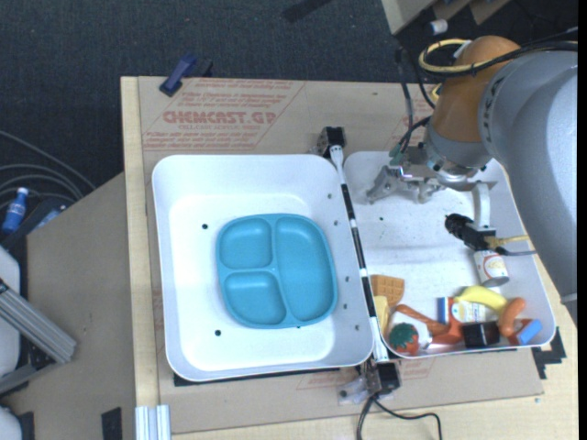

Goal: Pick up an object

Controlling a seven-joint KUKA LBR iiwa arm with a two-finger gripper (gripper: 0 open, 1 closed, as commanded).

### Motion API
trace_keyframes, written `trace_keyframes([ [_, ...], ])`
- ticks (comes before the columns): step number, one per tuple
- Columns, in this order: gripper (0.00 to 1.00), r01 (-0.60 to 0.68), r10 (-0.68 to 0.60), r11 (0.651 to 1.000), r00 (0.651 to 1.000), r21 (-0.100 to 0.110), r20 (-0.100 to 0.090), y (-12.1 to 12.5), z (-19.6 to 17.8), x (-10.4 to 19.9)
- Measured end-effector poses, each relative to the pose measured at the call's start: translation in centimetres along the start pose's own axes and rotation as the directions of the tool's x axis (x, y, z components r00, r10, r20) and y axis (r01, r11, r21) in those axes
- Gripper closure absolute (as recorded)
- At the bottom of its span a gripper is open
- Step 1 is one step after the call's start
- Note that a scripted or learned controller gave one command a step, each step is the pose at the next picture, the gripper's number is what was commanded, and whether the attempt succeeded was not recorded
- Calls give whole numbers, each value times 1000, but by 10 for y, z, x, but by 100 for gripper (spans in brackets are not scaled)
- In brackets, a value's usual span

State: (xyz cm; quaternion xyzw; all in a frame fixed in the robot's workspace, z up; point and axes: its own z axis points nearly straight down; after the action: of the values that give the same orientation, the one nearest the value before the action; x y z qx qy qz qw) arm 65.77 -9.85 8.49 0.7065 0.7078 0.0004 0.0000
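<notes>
Toys lie heaped in the right bin's [431, 236] near corner: a yellow banana [481, 296], a waffle piece [389, 289], a small bottle [492, 268] and others jumbled together. Above that bin's far end hangs the tool [404, 183]; whether it is spread or pressed together cannot be told. Beside it, the left bin [179, 246] holds a blue divided plate [275, 269].

Just left of my gripper [404, 183] sits the left white bin [183, 246]. Far beyond it to the left trail black cables [37, 168]. A blue clip [179, 74] lies up-left, at the printed cardboard sheet's [220, 113] corner.
</notes>
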Motion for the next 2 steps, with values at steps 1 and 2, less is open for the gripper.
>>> trace_keyframes([
  [1, 100, 0, 0, 1000, 1000, -1, 2, 0, -10, 0],
  [2, 0, 0, 0, 1000, 1000, -1, 2, 0, -10, 0],
])
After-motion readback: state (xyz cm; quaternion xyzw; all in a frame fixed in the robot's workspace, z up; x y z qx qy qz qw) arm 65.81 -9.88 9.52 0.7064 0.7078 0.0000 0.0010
